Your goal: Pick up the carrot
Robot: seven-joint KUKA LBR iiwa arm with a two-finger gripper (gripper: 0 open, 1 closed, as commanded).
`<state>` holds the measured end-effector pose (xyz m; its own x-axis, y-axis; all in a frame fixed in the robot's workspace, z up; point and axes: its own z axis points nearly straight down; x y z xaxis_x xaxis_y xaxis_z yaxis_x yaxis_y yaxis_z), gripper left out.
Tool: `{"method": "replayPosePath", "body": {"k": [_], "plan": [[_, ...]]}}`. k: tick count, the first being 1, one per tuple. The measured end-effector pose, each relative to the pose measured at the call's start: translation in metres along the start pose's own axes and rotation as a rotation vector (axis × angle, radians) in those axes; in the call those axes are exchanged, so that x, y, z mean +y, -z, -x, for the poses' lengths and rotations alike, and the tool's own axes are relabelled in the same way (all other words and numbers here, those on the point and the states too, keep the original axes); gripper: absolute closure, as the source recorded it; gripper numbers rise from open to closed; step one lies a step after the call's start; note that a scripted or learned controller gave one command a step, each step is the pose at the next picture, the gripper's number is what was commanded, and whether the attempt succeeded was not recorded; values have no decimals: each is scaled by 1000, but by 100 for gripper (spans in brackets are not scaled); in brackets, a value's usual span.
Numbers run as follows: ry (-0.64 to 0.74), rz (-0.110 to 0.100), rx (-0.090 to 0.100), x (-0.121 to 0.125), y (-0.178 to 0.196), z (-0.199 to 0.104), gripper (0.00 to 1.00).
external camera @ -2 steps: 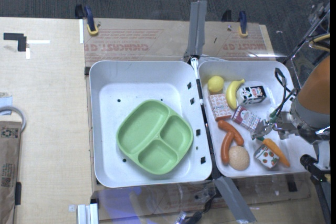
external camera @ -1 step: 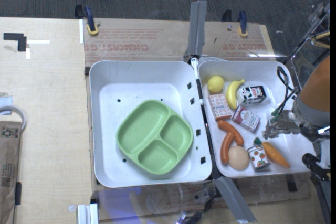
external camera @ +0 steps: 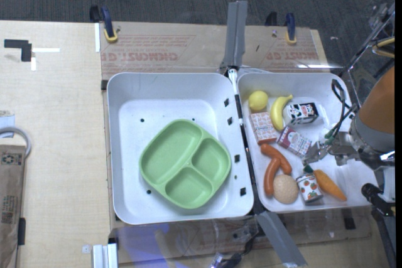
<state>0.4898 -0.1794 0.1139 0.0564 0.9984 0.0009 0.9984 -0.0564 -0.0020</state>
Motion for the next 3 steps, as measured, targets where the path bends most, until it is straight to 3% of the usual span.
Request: {"method": "replayPosePath", "body": {"k": [1,2,3], "plan": [[158,-1,1,-11,-23,31,0],[-160,0,1,0,-23,21,0],[-187,0,-2,16,72,-13,0]]}}
